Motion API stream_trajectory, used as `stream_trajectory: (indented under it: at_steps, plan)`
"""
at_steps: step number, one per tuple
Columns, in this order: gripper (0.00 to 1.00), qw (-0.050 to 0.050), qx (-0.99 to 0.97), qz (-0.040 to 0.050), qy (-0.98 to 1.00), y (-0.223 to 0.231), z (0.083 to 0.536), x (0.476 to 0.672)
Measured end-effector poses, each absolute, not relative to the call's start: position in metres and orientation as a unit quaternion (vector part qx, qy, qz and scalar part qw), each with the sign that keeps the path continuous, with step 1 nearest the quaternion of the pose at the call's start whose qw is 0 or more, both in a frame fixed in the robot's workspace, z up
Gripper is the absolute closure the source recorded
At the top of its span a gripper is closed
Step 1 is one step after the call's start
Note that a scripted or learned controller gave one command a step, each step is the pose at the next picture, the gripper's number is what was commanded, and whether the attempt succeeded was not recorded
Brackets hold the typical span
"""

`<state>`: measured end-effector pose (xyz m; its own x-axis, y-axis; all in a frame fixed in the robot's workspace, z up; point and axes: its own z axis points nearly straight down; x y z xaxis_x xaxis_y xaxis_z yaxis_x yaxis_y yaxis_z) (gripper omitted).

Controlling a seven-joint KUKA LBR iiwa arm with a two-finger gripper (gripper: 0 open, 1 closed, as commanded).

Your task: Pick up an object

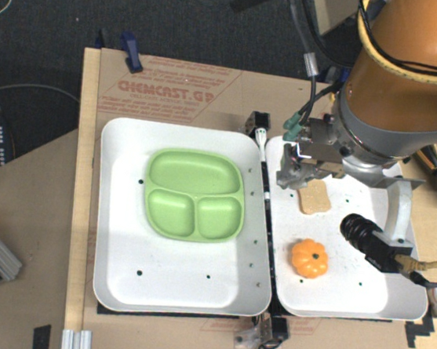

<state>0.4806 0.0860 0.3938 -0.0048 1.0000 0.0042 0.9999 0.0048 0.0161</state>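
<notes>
You can't read from this angle whether the gripper [292,171] is open or closed. Its tip is low over the back left corner of the right bin [342,305], just beside a flat tan slice [315,199], perhaps toy bread, and nothing shows clamped in it. That slice looks light and stiff, but it lies flat, so its thin edges are the only hold, and likely a slippery one. The small orange pumpkin [310,258], nearer the front of the same bin, looks light, rounded and firm; take it across its widest part. The arm [407,90] stands steeply over the bin's back, wrist pointing down. A green divided plate [195,195] sits in the left bin [113,263].
</notes>
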Motion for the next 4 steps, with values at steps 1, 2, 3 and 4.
stream_trajectory:
  at_steps: [1,2,3,4]
  plan:
    - [1.0,0.0,0.704,0.0017,0.711,0.17,0.383,0.479]
    - [1.0,-0.002,0.712,-0.005,0.702,0.048,0.31,0.478]
    - [1.0,0.0,0.705,0.0019,0.71,0.122,0.33,0.479]
    - [1.0,0.0,0.706,0.0007,0.708,0.139,0.327,0.479]
